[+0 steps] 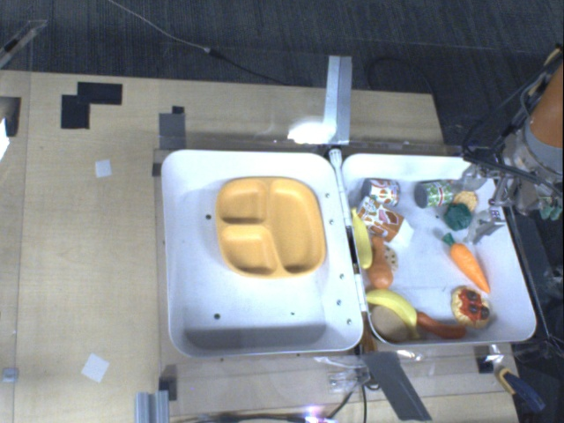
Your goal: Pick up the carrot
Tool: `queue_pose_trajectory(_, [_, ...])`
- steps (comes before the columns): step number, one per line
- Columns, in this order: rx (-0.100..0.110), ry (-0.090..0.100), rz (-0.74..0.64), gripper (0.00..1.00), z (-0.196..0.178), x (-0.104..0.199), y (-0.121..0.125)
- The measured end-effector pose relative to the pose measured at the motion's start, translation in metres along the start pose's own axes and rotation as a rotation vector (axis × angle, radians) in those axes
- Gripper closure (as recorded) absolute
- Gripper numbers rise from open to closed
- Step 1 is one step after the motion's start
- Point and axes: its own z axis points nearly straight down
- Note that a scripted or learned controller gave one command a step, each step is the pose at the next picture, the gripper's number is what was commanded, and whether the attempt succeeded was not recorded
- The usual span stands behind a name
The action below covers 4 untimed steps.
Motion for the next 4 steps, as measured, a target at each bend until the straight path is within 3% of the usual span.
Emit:
queue_pose_trajectory(1, [0.000, -0.001, -0.249, 0.00, 0.117, 0.008, 0.000])
queue_pose_trajectory(2, [0.002, -0.007, -0.204, 0.00, 0.118, 0.040, 0.019])
queue_pose_trajectory(3, [0.005, -0.016, -0.211, 1.00, 0.105, 0.036, 0.021])
queue_pose_trajectory(4, [0.007, -0.016, -0.329, 1.00, 0.116, 0.089, 0.043])
